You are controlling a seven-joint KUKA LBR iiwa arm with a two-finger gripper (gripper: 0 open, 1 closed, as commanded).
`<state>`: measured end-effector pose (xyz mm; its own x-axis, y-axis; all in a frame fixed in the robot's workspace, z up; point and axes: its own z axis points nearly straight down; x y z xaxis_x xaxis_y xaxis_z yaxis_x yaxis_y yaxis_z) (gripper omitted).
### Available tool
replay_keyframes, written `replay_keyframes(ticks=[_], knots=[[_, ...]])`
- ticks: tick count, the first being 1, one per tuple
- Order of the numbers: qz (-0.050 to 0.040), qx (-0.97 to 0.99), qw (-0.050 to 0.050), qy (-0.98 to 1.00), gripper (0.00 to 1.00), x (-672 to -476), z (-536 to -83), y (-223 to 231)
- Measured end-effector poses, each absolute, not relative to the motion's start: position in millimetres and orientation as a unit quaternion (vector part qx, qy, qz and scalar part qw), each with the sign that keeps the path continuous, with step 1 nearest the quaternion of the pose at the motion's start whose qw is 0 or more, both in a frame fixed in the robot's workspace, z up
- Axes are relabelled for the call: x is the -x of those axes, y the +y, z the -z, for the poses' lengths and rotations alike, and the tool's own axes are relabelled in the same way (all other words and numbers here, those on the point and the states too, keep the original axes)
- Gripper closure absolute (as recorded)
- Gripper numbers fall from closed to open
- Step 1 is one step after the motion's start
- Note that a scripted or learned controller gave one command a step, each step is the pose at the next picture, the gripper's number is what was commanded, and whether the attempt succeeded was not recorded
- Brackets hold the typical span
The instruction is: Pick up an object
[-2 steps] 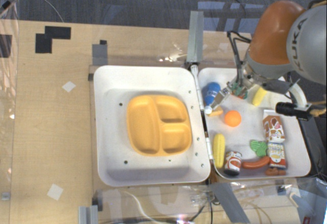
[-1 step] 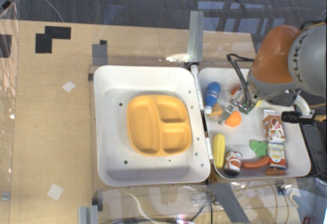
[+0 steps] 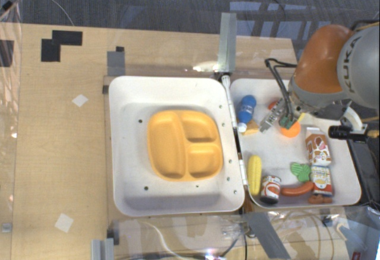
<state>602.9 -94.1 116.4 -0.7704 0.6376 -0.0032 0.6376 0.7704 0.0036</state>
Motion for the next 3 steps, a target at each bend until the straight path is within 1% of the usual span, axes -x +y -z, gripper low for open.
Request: replay_keyframes(ticks=[1,2,3], knots=[[-0.001,-0.339,0.002,0.941,0.0,-602.7,-116,-94],[-0.0013,-0.405,0.004,0.915,0.0,-646.8,-87,-140],[-0.0023,-0.402,0.008,0.916,1.0,-649.6,-100,-139]])
